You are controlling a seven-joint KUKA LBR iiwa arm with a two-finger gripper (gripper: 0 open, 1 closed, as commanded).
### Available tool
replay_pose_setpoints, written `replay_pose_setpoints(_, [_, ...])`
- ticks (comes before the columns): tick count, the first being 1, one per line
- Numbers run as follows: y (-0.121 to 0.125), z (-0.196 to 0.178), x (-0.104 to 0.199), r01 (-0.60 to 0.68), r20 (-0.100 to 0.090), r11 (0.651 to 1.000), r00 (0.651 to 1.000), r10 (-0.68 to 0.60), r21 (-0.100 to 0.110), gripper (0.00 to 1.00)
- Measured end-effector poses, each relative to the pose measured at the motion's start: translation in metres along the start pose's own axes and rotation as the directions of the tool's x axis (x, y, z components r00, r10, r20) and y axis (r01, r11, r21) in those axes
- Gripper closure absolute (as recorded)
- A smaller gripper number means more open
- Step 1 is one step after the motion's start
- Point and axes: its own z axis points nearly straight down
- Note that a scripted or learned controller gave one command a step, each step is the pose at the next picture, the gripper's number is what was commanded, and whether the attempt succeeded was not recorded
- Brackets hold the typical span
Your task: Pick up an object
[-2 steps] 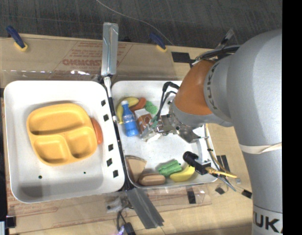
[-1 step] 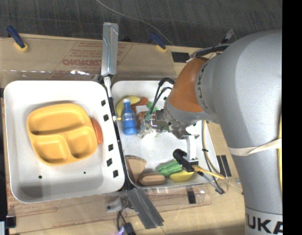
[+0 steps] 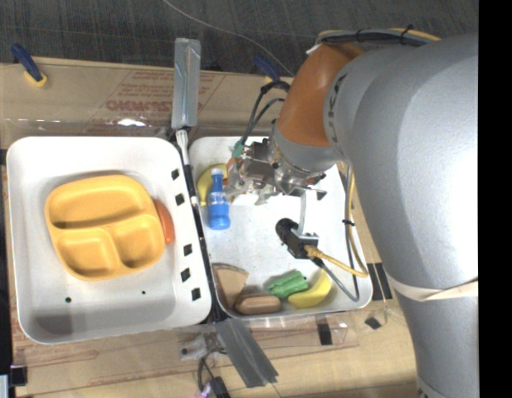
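My gripper [image 3: 239, 175] hangs low over the upper left part of the right bin [image 3: 338, 222], below the orange band of the arm. A blue bottle [image 3: 218, 199] lies just to its left, close to or touching it, with a yellow object [image 3: 204, 181] behind the bottle against the bin's left wall. Along the bin's front edge lie a green object [image 3: 286, 285], a yellow banana-like piece [image 3: 315, 292], a brown oblong piece [image 3: 257, 304] and a tan piece [image 3: 229, 281]. The wrist hides what lies directly under it.
The left bin [image 3: 40, 305] holds a yellow divided tray [image 3: 102, 224] with an orange object [image 3: 166, 222] peeking from under its right side. A black connector and yellow cable [image 3: 295, 237] hang from the arm over the right bin's middle. A grey clamp bar [image 3: 185, 81] stands behind the bins.
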Motion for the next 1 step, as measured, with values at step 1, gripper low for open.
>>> replay_pose_setpoints(1, [0.0031, -0.0335, 0.0255, -0.092, 0.002, 0.996, 0.996, 0.092, 0.005, 1.00])
